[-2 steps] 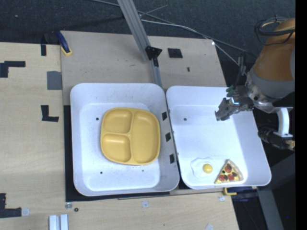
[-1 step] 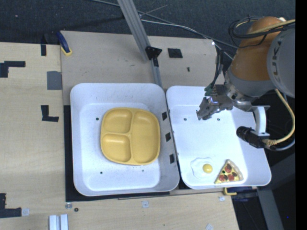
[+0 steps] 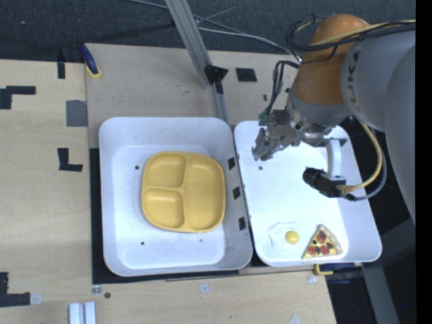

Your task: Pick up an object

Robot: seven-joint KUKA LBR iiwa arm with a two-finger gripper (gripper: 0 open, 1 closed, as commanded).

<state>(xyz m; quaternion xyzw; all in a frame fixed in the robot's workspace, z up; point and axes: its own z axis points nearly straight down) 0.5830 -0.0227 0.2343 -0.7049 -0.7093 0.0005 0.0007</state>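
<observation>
- The claw [image 3: 264, 148] hangs over the far left corner of the right bin [image 3: 283, 194], its dark tips pointing down and slightly left toward the bin floor.
- Whether the claw is apart or together cannot be told; the tips blur into one dark mass, and nothing shows between them.
- The arm [image 3: 378, 66] reaches in from the right, its broad grey body filling the upper right corner, with the orange band [image 3: 327, 52] sitting just above the wrist.
- The wrist tilts down and leftward from the orange band, so the claw lies left of and below the band.
- Black cables [image 3: 304, 39] loop around the orange band, and a yellow hose [image 3: 374, 167] curves down to a black fitting [image 3: 322, 181] over the right bin.
- A fried egg toy [image 3: 286, 235] lies on the near part of the right bin, well apart from the claw.
- A pizza slice toy [image 3: 322, 243] lies just right of the egg, close to the bin's near right corner.
- A yellow divided plate [image 3: 183, 192] rests in the middle of the left bin [image 3: 121, 181], with three compartments facing up.
- Both bins sit side by side on the tabletop [image 3: 40, 201], which bears patches of black tape [image 3: 67, 159].
- A grey metal bar [image 3: 192, 32] slants down from the top edge to the gap behind the bins.
</observation>
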